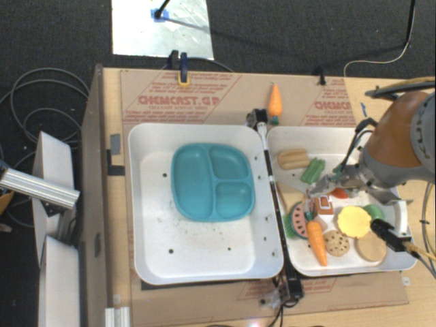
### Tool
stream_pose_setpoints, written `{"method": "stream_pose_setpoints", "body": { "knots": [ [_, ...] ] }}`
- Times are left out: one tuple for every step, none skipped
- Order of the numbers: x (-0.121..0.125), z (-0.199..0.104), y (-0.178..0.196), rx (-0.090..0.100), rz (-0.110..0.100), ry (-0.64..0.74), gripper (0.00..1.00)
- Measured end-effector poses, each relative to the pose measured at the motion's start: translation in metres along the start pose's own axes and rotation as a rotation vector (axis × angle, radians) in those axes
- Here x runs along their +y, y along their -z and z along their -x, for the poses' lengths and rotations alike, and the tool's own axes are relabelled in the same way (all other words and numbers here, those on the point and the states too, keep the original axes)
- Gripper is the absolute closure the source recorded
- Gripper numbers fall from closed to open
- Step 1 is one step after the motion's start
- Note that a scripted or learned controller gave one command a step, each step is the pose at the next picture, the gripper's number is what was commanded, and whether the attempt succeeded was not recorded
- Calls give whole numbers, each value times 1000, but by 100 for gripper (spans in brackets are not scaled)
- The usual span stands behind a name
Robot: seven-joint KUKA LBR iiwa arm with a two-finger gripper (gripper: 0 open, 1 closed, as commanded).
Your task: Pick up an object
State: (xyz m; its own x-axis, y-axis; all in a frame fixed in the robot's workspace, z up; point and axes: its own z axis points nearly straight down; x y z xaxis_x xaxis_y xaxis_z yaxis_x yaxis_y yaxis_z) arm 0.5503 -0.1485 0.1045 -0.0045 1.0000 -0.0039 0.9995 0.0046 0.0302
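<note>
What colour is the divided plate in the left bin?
Teal blue; the plate shows plainly in the camera view, in the left bin.

A teal divided plate [212, 182] lies in the left bin [146, 203]; an orange carrot [274, 101] rests on the bench behind.

Left bin [153, 251]: blue divided plate [212, 182].
Right bin [340, 136]: toy foods, including carrot [315, 242], cookie [336, 243], yellow disc [354, 221].
Gripper [325, 189]: low over right bin.
</note>
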Motion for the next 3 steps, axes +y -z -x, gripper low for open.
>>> {"method": "stream_pose_setpoints", "body": {
  "knots": [
    [0,-1,-1,-2,2,-4,0],
    [-1,-2,-1,-3,3,-2,0],
    [32,13,-4,-7,13,-5,0]
  ]
}}
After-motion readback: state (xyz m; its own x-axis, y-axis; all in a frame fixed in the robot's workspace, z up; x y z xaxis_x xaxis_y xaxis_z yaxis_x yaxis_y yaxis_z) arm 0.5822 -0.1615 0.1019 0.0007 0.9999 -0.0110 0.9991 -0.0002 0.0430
